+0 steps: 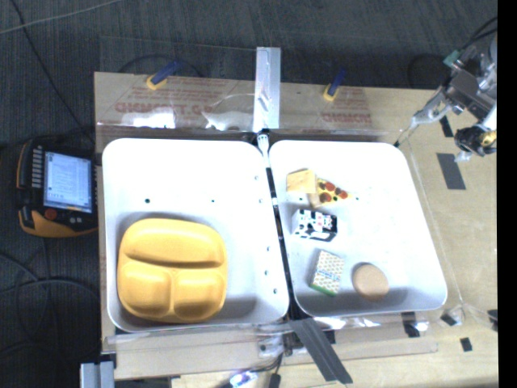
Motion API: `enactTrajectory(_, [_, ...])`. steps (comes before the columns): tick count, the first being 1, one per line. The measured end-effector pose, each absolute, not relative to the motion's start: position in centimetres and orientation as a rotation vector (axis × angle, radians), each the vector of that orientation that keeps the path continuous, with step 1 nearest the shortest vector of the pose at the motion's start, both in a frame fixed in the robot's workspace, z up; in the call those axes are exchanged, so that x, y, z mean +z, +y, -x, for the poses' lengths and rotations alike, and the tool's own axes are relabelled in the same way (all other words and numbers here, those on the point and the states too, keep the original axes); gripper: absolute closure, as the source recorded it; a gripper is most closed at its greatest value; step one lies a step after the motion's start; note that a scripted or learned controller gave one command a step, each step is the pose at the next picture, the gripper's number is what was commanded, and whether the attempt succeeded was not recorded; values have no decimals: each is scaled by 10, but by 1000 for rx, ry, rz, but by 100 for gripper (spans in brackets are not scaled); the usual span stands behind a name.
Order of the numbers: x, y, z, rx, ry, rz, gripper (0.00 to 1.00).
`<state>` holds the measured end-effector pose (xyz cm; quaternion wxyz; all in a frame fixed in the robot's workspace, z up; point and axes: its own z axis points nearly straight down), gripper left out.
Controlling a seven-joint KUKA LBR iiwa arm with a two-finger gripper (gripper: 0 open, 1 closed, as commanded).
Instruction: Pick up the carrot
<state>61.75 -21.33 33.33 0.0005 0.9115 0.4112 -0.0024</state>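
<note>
Yellow loaf [172, 267] left bin [186, 164], cookie [370, 280] right bin [388, 176]

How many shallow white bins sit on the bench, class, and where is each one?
2. One shallow white bin lies on the left, holding a large yellow moulded block. The other shallow white bin lies right of it, holding several small items.

Two white bins on a bench, seen from above.

The left bin [186, 168] holds a large yellow bread-shaped loaf [171, 267]. The right bin [380, 176] holds a pale yellow block [300, 181] touching a small piece with red spots [329, 191], a black-and-white item [313, 225], a patterned little box [327, 272] and a tan round disc [370, 280]. The gripper [468, 95] sits at the upper right, outside the bins. A handheld screen unit [56, 187] lies left of the bench.
</note>
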Motion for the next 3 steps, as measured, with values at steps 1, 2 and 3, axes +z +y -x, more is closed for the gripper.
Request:
enactTrajectory(1, [369,-210,-587,-7,565,-3088,0])
enactTrajectory(2, [352,-147,-575,-8,688,-3066,0])
enactTrajectory(3, [324,-224,-598,-8,413,-3114,0])
